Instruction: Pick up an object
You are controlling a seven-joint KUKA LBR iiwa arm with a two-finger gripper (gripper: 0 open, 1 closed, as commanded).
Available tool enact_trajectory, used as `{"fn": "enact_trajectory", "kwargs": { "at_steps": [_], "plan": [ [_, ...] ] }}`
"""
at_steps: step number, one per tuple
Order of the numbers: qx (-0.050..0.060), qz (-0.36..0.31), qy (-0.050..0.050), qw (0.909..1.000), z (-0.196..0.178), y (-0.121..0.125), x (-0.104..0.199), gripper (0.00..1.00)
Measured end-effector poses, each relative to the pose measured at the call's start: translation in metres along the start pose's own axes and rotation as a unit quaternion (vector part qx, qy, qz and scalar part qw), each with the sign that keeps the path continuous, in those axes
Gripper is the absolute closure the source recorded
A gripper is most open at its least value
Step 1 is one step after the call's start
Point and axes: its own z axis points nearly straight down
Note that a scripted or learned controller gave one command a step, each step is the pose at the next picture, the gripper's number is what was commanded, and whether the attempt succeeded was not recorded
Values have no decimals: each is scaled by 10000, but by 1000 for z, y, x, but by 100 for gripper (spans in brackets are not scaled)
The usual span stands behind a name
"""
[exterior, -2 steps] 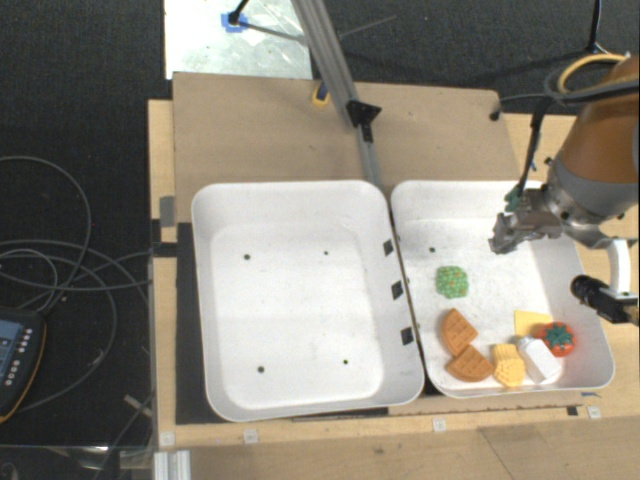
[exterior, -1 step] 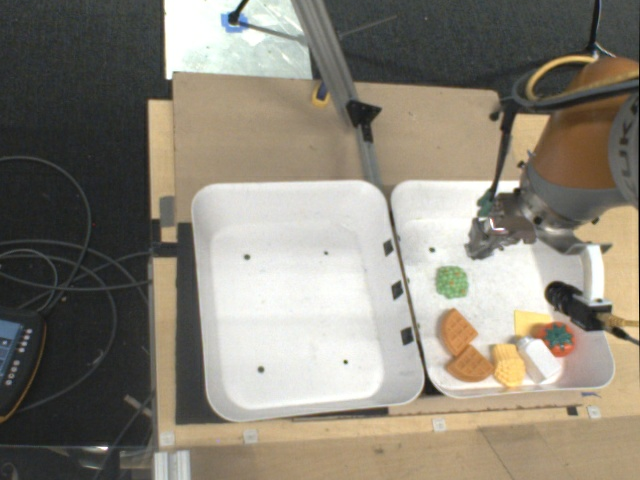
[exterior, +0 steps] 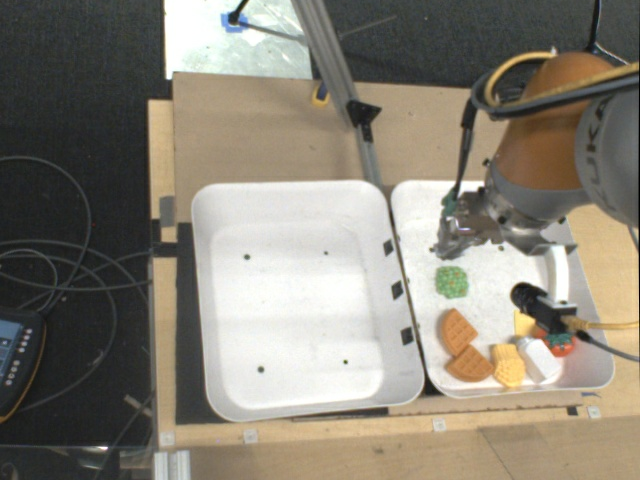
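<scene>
My gripper (exterior: 453,240) hangs over the upper part of the right bin (exterior: 420,268). Just below it, a short gap away, a green bumpy ball (exterior: 452,281) lies on the bin floor. Nearer the front lie two orange waffle pieces (exterior: 458,330) (exterior: 470,365), and to their right a yellow waffle piece (exterior: 509,365). A white block (exterior: 540,360), a small red thing (exterior: 562,345) and a yellow chunk (exterior: 524,323) crowd the front right corner. Nothing shows between the gripper and the ball.
The left bin (exterior: 290,298) sits beside the right one, with black clips along the shared rim. A grey slanted pole (exterior: 335,63) ends near the bins' back edge. Cables and a hand pendant (exterior: 15,353) lie on the floor at far left.
</scene>
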Motion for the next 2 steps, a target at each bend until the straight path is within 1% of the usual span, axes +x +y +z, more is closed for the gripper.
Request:
{"fn": "enact_trajectory", "kwargs": {
  "at_steps": [1, 2],
  "plan": [
    [6, -4, 3, 10000, -7, -13, 57, 100],
    [12, 3, -1, 10000, -7, -26, 102, 100]
  ]
}}
